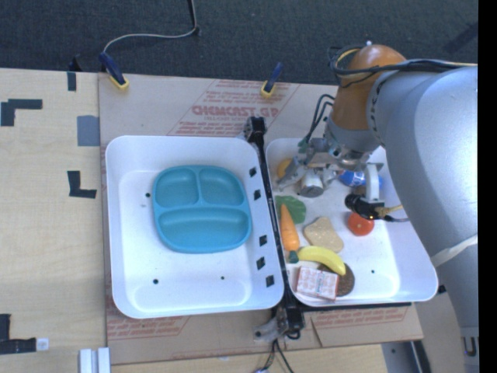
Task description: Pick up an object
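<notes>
Objects lie scattered in the right-hand shallow white bin: a long orange carrot, a curved yellow banana, a tan slice of bread, a small red tomato and a red-and-white packet. The metal two-finger gripper hangs low over that bin's far end. The left bin holds a blue divided plate.

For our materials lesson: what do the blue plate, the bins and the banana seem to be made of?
Blue plate: likely moulded plastic, smooth and slightly matte; even colour, rounded compartment ridges.
Bins, left and right: probably thin plastic, glossy white; soft sheen, rounded rims.
Banana: looks like toy plastic; flat, uniform yellow with no spots, though the picture is too small to be sure.
</notes>
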Controlling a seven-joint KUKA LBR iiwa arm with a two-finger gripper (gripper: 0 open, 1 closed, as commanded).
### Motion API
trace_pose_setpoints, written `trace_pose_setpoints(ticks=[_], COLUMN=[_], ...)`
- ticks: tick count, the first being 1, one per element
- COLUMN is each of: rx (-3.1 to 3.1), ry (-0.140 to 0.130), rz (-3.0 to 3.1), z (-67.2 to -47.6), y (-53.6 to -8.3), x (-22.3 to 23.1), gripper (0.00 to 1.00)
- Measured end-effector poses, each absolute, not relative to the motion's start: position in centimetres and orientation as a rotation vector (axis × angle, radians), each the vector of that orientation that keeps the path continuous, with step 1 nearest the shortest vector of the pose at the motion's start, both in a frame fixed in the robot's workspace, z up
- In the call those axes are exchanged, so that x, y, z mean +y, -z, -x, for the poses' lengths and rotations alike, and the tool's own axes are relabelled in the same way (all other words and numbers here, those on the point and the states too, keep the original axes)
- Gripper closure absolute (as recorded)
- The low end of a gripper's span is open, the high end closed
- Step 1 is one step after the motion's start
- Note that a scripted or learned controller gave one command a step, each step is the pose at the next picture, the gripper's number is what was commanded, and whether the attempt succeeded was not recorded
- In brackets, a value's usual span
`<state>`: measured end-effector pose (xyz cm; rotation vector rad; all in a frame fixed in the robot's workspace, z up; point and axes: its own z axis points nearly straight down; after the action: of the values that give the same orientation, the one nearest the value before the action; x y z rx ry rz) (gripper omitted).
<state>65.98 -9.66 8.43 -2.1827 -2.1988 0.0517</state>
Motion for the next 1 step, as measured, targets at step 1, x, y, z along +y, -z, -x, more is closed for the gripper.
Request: trace_pose_setpoints(ticks=[1], rx=[-2.197], ry=[-0.061], rz=[2.181], z=[-65.84], y=[-9.3], x=[-9.75], gripper=[1.0])
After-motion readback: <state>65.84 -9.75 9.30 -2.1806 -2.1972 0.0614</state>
